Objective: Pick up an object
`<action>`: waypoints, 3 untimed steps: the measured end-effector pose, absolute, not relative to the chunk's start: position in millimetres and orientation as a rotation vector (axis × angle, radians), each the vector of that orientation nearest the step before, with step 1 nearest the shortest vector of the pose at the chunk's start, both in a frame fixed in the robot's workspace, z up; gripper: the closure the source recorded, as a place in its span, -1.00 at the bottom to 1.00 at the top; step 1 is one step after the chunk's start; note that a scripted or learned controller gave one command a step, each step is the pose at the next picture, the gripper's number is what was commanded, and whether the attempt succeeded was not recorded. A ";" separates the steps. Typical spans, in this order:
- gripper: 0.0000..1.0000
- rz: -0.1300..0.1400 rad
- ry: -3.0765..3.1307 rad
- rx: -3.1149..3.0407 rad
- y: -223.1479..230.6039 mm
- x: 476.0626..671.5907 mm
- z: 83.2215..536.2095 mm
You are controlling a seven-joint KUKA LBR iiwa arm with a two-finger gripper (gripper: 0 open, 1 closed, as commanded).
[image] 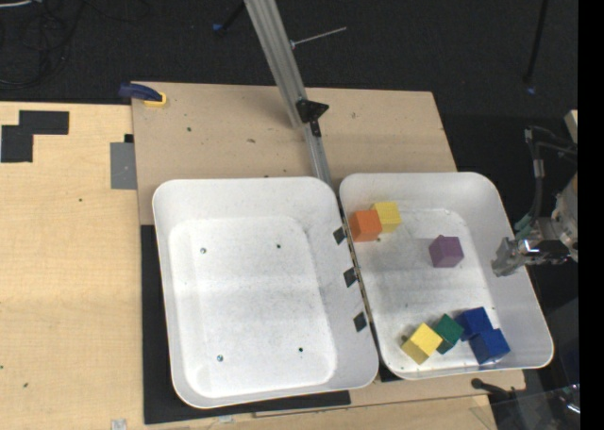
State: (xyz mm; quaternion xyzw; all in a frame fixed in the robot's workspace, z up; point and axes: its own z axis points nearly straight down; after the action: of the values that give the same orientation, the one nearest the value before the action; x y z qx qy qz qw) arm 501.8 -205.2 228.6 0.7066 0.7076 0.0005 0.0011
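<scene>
The purple cube sits alone near the middle of the right bin, and we judge it the likeliest pick. The gripper hangs at that bin's right rim, so the cube lies to its left in the camera view, near but apart. Whether the claw is apart or together, we cannot tell. The orange cube and yellow cube lie farther off.

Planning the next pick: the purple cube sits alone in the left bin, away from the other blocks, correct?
Not quite. The camera view shows the purple cube alone in the right bin, not the left; it does sit away from the other blocks.
</scene>
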 end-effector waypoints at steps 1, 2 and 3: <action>1.00 0.000 2.229 2.219 -149.9 523.2 220.1; 1.00 0.001 2.229 2.218 -100.9 538.1 231.3; 1.00 0.001 2.231 2.217 -43.9 562.6 230.1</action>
State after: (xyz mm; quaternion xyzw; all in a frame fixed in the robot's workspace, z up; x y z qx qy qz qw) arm 562.6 -43.9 230.1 0.7049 0.7093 0.0002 -0.0016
